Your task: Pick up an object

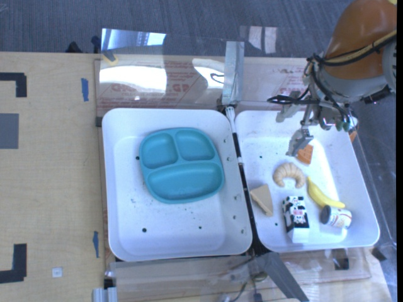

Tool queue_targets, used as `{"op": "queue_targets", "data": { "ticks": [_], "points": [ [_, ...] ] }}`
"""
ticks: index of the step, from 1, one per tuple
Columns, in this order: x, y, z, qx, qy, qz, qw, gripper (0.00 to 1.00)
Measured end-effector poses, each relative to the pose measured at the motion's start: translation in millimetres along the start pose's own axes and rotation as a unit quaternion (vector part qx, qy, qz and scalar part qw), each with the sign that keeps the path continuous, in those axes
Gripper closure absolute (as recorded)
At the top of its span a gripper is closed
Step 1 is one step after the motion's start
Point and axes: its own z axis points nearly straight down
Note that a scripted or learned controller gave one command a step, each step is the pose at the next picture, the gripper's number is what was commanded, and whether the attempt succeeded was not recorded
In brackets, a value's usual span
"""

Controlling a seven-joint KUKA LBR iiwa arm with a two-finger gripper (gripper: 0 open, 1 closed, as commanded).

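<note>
My gripper (pixel 301 145) hangs over the back of the right bin (pixel 362 168), below the arm's orange band. A small orange piece (pixel 306 154) lies right at the gripper's tip, touching or just beside it; I cannot tell whether it is gripped. In front of it lie a croissant (pixel 289 175), a yellow banana (pixel 324 195), a tan wedge (pixel 262 199), a black-and-white cow-pattern carton (pixel 295 212) and a small white cup (pixel 337 218) on its side.
The left bin (pixel 119 219) holds a blue divided plate (pixel 181 164) at its middle. A metal divider post (pixel 233 74) stands behind where the two bins meet. A wooden bench top (pixel 44 168) stretches to the left.
</note>
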Motion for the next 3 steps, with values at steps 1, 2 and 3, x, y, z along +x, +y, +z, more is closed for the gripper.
{"op": "queue_targets", "data": {
  "ticks": [1, 2, 3],
  "points": [
    [3.4, -37.7, 100.9, 0.000, -0.008, 0.120, 0.9927, 0.00],
    [0.2, -36.9, 86.3, 0.001, -0.013, 0.119, 0.9928, 1.00],
    [-2.1, 21.0, -64.1, 0.000, -0.008, 0.003, 1.0000, 1.00]
  ]
}}
